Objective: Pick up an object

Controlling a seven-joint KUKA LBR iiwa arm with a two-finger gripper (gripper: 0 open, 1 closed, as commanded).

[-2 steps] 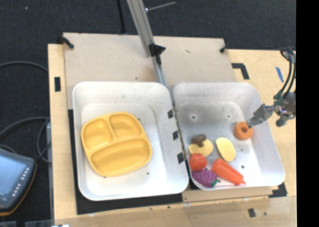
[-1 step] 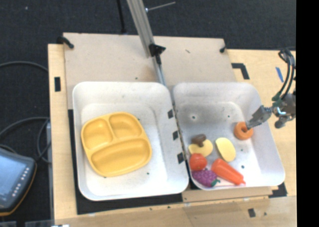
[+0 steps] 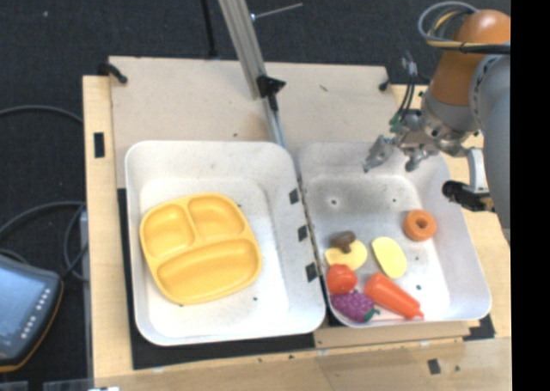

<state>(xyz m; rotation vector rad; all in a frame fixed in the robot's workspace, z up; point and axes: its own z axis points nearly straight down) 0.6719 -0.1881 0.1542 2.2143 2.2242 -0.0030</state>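
The arm (image 3: 468, 63) reaches in from the right, and its gripper (image 3: 397, 153) hangs over the far edge of the right bin (image 3: 344, 176); its 2 fingers stand apart, with nothing between them. All the small things lie in the near part of that bin, well apart from the gripper. An orange ring like a doughnut (image 3: 420, 225) sits alone toward the right side. A pale yellow oval piece (image 3: 389, 257) lies nearer, just beside a yellow piece with a brown top (image 3: 345, 249) on its left. In front of those sit a red tomato (image 3: 341, 278), a purple bunch of grapes (image 3: 353, 304) touching it on the near side, and an orange carrot (image 3: 394, 296) lying slantwise to the right of the grapes. The left bin (image 3: 172, 157) holds a yellow plate (image 3: 200, 247) with 3 compartments, set at a tilt toward the bin's left half. A slanted metal post (image 3: 240, 24) rises from the far side of the bench (image 3: 189, 93) between the 2 bins.
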